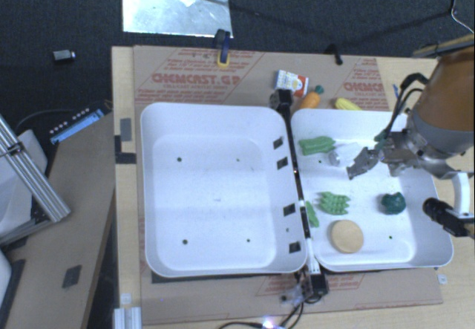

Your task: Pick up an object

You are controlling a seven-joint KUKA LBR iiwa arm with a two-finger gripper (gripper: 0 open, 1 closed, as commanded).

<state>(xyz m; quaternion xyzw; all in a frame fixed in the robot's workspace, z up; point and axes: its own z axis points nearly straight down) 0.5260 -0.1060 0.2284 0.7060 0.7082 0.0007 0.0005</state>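
The right bin [415, 249] holds a light green toy [317, 145] near its back left, a ridged green toy [334, 203] near its middle left, a tan round disc [346, 236] at the front, and a dark green lump [392, 203] to the right. A small clear or grey piece [334, 160] lies beside the light green toy. My gripper [361, 164] hangs over the middle of this bin, between the light green toy and the dark green lump. Nothing shows between its tips.
The left bin [215, 186] sits beside the right one, joined by a black hinge strip [293, 186]. Behind the bins on the cardboard lie an orange carrot-like toy [310, 99], a yellow toy [346, 105] and a small white pack [291, 82]. A clamp [222, 49] stands at the back.
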